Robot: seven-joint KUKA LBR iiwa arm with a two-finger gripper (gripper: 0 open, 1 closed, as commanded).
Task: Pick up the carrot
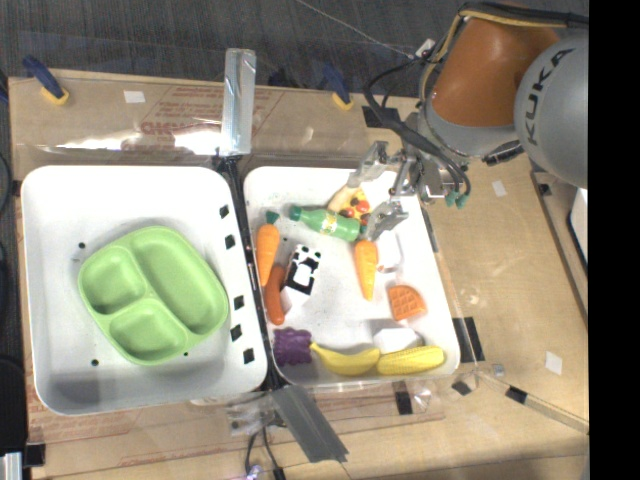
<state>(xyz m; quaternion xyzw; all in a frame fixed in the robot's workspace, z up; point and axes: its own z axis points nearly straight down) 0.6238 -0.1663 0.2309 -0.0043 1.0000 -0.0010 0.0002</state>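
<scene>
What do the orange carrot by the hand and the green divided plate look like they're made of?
The orange carrot under the hand looks like moulded toy plastic: flat uniform colour, smooth matte surface, though soft foam or rubber can't be ruled out. The green divided plate in the left white bin looks like smooth plastic, with rounded moulded compartments and a soft sheen.

Left bin (40,268): fills the frame's left half; holds the green three-compartment plastic plate (152,293) at its middle.
Right bin (440,298): touches the left bin's right side.
Upper part: green plastic bottle (327,222) lying flat, gripper (385,193) just right of it.
Left wall: long orange carrot (266,251), black-and-white block (303,270) beside it.
Middle: short orange carrot (366,266) under the gripper.
Lower edge: purple grapes (292,345), yellow banana (344,358), yellow corn cob (410,360), left to right.
</scene>
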